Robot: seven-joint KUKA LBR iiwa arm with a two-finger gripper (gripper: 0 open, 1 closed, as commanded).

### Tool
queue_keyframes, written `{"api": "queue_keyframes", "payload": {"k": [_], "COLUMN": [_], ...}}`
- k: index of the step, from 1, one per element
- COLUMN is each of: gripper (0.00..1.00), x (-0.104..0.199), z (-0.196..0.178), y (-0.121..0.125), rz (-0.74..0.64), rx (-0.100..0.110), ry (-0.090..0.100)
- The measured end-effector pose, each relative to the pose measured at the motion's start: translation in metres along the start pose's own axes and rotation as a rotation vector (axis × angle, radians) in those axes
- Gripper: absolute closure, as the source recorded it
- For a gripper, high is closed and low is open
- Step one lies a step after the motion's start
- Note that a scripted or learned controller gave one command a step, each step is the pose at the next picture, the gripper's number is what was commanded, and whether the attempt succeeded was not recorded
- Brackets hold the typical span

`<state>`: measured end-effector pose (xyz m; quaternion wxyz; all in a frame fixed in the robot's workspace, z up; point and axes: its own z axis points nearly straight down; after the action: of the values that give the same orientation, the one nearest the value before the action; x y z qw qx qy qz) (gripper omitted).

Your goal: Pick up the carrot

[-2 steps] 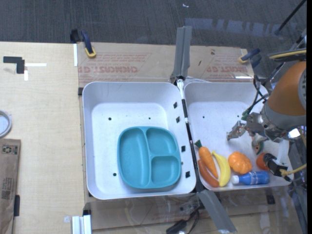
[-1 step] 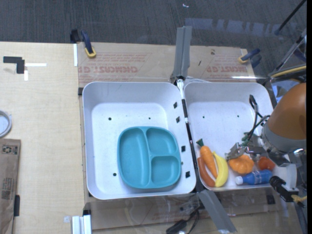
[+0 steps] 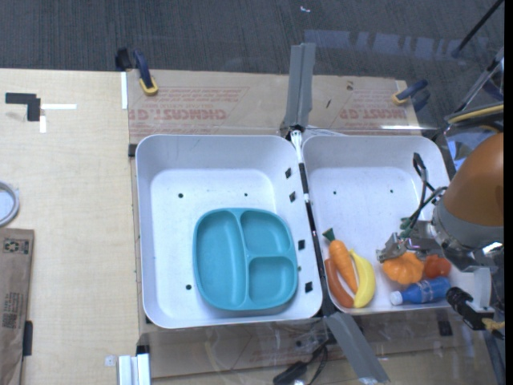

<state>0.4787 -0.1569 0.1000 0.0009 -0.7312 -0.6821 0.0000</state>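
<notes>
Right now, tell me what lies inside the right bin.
In the right bin: a carrot beside a banana, a red piece partly under the carrot, an orange item, and a blue bottle. The hand covers part of the orange item.

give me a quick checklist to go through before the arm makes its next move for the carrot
1. Carrot in view in the right bin: ok.
2. Gripper over the carrot: not ok, it sits over the orange fruit, to the carrot's right.
3. Carrot free of neighbours: not ok, the banana and hot dog lie against it.
4. Jaws open: cannot tell.
5. Carrot already held: not ok.
</notes>
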Motion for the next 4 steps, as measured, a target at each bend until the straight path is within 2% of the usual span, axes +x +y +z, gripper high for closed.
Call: {"api": "queue_keyframes", "payload": {"k": [1,4], "gripper": [1.0,1.0], "x": [0.036,0.034], "z": [-0.12,-0.144], "y": [-0.003,-0.001], "rz": [-0.009,-0.014], "rx": [0.0,0.007], "ry": [-0.003,-0.006]}}
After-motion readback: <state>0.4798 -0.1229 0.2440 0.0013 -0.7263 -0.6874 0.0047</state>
